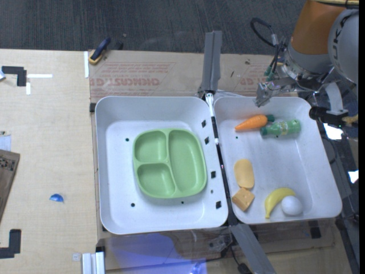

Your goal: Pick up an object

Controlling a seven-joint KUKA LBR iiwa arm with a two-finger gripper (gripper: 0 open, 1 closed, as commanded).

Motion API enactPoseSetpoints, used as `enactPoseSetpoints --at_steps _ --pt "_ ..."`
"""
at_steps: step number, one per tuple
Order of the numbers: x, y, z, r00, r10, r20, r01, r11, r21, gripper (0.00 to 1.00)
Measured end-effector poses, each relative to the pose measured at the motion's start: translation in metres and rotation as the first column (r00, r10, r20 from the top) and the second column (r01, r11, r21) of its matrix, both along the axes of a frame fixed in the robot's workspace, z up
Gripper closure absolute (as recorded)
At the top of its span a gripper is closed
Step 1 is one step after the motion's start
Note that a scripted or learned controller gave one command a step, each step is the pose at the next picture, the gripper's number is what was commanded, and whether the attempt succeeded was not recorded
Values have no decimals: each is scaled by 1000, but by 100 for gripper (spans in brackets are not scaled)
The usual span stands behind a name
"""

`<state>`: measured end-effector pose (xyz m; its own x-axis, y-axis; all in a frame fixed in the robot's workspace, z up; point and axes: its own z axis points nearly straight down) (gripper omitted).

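Carrot (251, 123) just below gripper (263, 93)

Arm (331, 21) cut off top right; jaws perhaps too small to read.

Bench clutter around the two bins

A light wooden bench top (45, 153) lies to the left; a small blue rounded piece (56, 198) rests on it near the left bin; a black-and-yellow handled tool (100, 48) lies at the far edge beside a brown cardboard sheet with red lettering (145, 76); a grey upright post (212, 61) stands behind the bins; black L-shaped brackets (16, 74) sit at the far left.
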<state>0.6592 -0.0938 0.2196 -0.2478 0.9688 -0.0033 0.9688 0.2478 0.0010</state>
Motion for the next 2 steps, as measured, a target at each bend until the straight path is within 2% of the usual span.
enactPoseSetpoints --at_steps 1,2 --pt "-70 -10 -128 986 166 -1 -166 986 2 100" --pt "-70 -10 -128 986 166 -2 -166 986 2 0"
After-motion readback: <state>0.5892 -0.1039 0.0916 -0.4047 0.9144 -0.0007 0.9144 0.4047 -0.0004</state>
